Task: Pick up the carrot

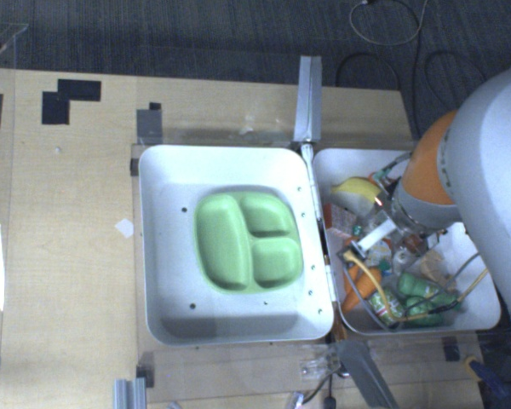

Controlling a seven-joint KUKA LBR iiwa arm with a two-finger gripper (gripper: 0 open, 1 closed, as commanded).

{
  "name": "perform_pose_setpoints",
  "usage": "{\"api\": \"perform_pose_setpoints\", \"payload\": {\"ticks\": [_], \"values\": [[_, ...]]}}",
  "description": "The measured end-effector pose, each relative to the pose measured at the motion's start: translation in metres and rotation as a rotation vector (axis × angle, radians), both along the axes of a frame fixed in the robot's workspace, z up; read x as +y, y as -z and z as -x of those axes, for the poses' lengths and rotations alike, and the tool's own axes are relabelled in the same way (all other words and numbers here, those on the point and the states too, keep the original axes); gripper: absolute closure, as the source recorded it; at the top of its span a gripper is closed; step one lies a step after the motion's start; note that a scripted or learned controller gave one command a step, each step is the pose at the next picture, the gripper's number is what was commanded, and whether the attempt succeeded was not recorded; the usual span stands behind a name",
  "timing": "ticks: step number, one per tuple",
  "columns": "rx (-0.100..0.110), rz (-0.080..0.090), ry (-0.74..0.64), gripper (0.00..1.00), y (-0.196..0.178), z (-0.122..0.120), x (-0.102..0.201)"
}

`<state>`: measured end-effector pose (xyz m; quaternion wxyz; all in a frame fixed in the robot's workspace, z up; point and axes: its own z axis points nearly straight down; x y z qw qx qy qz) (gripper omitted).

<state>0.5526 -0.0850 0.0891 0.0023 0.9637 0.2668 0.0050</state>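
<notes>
Gripper [381, 244] is down in the right bin [487, 313], right of frame centre, among clutter; you cannot tell how far open it is or whether it grips anything. Carrot [356, 285] lies just lower left of it, against that bin's left wall. Left bin [153, 228] holds a green divided tray [247, 241]

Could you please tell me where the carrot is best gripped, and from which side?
Probably the carrot's orange middle, from above, closing across its width: it lies low by the right bin's left wall, with green items crowding its other side.
</notes>
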Motion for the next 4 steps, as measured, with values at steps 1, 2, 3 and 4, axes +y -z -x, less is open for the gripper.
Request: {"api": "perform_pose_setpoints", "payload": {"ticks": [1, 2, 3, 4], "values": [[0.007, -0.005, 0.332, 0.00, -0.097, -0.021, 0.043], [0.010, -0.006, 0.289, 0.00, -0.103, 0.055, 0.114], [0.010, -0.002, -0.182, 0.00, -0.095, 0.065, 0.153], [-0.006, -0.009, -0.137, 0.00, -0.007, -0.011, 0.250]]}}
